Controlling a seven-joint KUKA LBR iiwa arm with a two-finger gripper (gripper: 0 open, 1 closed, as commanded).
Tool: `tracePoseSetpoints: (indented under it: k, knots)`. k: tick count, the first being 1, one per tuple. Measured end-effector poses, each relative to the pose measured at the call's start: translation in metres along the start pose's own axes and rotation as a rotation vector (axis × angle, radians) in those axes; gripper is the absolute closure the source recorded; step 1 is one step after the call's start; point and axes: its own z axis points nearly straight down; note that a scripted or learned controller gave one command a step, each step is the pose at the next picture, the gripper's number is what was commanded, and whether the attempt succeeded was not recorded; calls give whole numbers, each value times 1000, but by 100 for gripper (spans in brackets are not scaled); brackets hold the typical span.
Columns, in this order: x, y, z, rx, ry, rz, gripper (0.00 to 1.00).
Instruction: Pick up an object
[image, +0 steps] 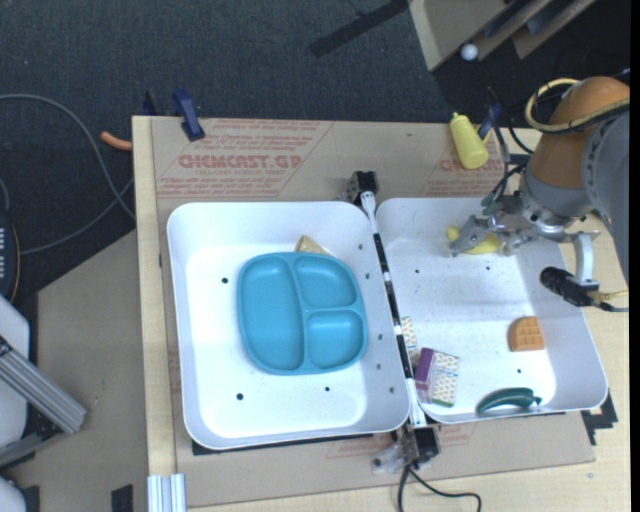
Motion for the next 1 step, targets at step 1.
tracePoseSetpoints:
  k: [1]
  knots:
    - [16,13,-1,-2,-1,-1,0]
